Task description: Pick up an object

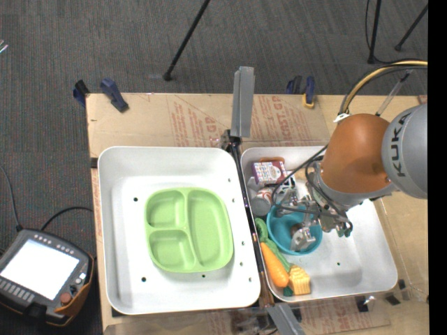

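The right bin holds a small heap of objects along its left side. A teal bowl sits in the middle of it, with an orange carrot and a yellow corn piece just in front. A purple packet and a silvery can lie behind the bowl. My gripper hangs below the orange wrist band, down inside the teal bowl. Its metal fingers overlap the bowl's inside and right rim.
The left bin carries a light green divided plate. A grey upright post stands between the bins at the back. Blue clamps grip the cardboard bench top. A teach pendant lies on the floor at the lower left.
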Tool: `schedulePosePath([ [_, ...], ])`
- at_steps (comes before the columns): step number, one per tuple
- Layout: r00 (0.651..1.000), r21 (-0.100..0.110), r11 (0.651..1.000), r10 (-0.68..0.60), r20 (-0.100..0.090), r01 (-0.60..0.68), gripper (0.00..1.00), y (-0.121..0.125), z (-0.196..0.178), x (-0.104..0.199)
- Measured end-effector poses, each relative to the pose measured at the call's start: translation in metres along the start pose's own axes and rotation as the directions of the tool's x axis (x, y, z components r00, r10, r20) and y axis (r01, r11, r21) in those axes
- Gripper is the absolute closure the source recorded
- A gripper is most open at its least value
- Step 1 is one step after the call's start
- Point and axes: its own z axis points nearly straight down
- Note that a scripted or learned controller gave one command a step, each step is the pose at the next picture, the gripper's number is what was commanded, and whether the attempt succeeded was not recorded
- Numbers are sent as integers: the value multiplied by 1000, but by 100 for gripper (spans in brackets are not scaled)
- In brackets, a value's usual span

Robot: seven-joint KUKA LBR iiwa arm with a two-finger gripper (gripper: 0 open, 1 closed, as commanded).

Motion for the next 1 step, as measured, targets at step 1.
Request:
schedulePosePath([
  [1, 1000, -7, 1000, -4, 0, 4, 0, 0, 1, 51],
])
